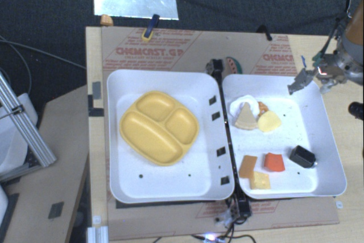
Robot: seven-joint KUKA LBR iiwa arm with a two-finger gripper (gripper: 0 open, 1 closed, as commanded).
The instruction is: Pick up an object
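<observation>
Hanging over the back right edge of the right bin [327,122], your gripper [310,79] carries nothing, and you cannot tell how its jaws stand. In that bin, a white, tan and yellow cluster of food pieces [253,115] sits near the divider. Toward the front lie a tan block [247,166], a yellow block [260,180] and an orange block [274,162], with a black piece [302,156] just right of them. You have open floor along the bin's right wall. The left bin [122,85] holds a yellow divided plate [158,127].

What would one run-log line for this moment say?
end effector: above right bin far corner | holding: nothing seen | yellow tray: left bin
</observation>
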